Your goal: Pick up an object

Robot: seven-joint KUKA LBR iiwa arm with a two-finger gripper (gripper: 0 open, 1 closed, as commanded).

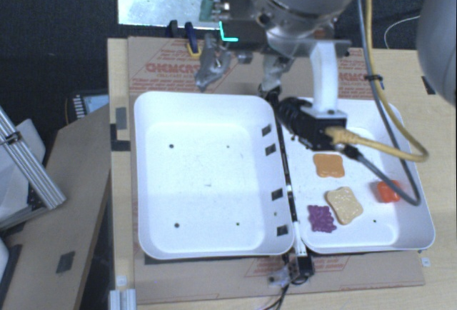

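Note:
My gripper (240, 74) hangs over the back rim of the left bin (153, 112), near the divide between the two bins. Its fingers (209, 71) stand wide apart, open, with nothing between them. In the right bin (410, 233) lie an orange flat piece (330, 164), a beige bread slice (344, 205), a purple bunch of grapes (321, 218) and a small red-orange item (388, 191). All of these lie well in front of and to the right of the gripper.
A white bracket with a black connector (314, 123) and a yellow cable (389, 148) hang from the arm over the back of the right bin. Black clips (275, 194) line the shared wall between the bins. Cardboard lies under both bins.

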